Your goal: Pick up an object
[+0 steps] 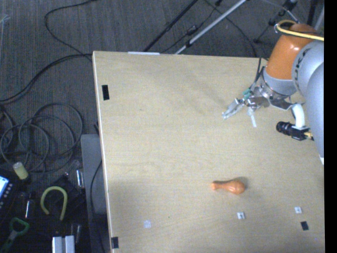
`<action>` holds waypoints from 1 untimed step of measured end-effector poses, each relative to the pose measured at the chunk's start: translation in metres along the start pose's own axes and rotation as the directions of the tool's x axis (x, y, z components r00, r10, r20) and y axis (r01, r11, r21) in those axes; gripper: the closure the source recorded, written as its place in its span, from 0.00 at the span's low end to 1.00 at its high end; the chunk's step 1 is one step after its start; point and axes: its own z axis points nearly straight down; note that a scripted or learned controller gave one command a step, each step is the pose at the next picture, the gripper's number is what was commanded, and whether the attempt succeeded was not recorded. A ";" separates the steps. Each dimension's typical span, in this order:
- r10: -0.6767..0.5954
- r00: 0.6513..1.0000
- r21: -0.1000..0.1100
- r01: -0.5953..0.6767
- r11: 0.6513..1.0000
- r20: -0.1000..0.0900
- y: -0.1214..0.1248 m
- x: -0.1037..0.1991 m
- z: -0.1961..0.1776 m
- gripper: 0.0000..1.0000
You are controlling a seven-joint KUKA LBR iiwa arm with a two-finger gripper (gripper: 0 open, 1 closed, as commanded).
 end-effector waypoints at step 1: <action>-0.229 0.973 -0.001 0.229 0.973 0.000 0.002 0.006 0.026 0.00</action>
